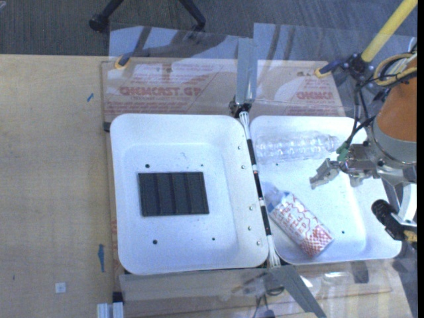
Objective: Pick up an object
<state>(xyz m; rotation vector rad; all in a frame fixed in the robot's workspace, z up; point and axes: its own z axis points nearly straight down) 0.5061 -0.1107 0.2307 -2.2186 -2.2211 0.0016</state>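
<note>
White plastic, 2 shallow bins side by side on the counter (46,177). Left bin (132,144): 1 dark ribbed rectangular pad (173,193) lying flat near its middle, a bit toward the left wall. Nothing touching it.

Right bin (358,234): clear plastic bottle (296,146) on its side along the far edge, neck end toward the right. Red-and-white patterned packet (301,225) with a blue-white end lies tilted along the near-left part, close to the divider between the bins, its lower end near the near edge. Bottle and packet are apart.

Task progress, as a judgement: no pick made yet. All 3 candidate objects rest on bin floors; nothing is lifted.

End effector (326,173) sits over the right bin's middle-right area, between the bottle and the packet, just right of both. Its fingers look spread and hold nothing; no object between them. Can't tell its height above the bin floor from this slant.

Arm reaches in from the right edge, grey wrist roughly level, orange band (401,114) above it near the bin's far-right corner, cables looping behind. Left to do: close in on a target, probably bottle or packet as the nearest, grip, lift.
</note>
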